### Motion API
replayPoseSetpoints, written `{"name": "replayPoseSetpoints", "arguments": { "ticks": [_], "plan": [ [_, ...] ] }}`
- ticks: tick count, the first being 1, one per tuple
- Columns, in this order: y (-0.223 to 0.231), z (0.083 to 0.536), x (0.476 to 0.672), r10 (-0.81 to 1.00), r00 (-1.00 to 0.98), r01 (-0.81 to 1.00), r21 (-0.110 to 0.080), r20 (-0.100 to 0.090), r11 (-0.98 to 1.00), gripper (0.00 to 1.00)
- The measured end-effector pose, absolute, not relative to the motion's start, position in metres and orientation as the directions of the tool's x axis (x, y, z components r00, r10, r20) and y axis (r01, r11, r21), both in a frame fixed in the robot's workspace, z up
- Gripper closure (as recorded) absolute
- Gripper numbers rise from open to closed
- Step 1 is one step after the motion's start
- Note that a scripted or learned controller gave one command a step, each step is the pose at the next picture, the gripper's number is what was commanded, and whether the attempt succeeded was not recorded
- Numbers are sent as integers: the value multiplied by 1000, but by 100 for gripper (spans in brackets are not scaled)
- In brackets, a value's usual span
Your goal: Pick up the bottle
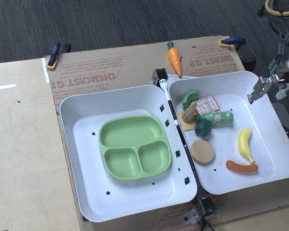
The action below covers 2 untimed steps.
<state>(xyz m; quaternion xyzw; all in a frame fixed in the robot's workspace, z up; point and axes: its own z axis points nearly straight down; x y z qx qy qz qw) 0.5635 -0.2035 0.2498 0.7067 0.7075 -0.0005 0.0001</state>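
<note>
The bottle (216, 120) is green and lies on its side near the middle of the right bin (266, 137). Its darker, wider end points left, toward the divider between the bins. Around it lie a checkered packet (207, 104), a leafy green toy (189, 99) and a tan piece (189, 113). My gripper (259, 89) hangs over the right bin's upper right rim, well to the right of the bottle and apart from it. Nothing shows in it.
A round brown cookie (202, 152), a banana (244, 144) and a red sausage (242, 166) lie in the front of the right bin. The left bin (82, 164) holds a green divided plate (135, 147). A carrot (174, 59) rests on the cardboard behind the bins.
</note>
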Motion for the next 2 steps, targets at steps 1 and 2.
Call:
{"name": "replayPoseSetpoints", "arguments": {
  "ticks": [1, 2],
  "plan": [
    [-204, 259, 564, 1000, -4, 1000, 0, -2, 4, 100],
    [-80, 192, 542, 990, 143, 990, -2, -1, -143, 100]
  ]
}}
